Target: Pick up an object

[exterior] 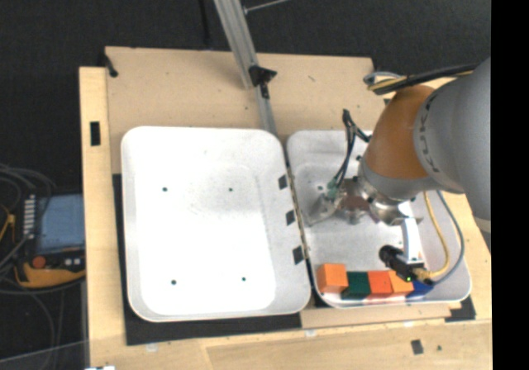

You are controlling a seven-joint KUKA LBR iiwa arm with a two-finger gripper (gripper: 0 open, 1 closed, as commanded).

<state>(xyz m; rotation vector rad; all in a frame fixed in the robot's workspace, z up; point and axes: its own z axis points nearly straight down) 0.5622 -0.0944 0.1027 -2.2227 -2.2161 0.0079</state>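
The table [190,83] is a pale wooden board set against a dark floor [83,5], and two shallow white bins sit on it side by side. The left bin [149,195] shows a bare, slightly scuffed bottom with a few small dark dots. The right bin [310,162] has the grey arm [450,145] reaching into it from three o'clock, its orange band [395,141] just above the wrist. The pincer [335,203] hangs low over the middle of that bin, toward nine o'clock from the wrist; I cannot tell how it stands, because the wrist and cables blur it. The blocks lie in a row along the bin's six o'clock wall: an orange block [334,276], a green block [359,284] touching it, and another orange block [380,282] beside that, all apart from the pincer. A slanted metal rail [235,21] runs from twelve o'clock down to the gap between the bins. At nine o'clock, off the table, a blue box [62,224] sits among loose cables [16,187].
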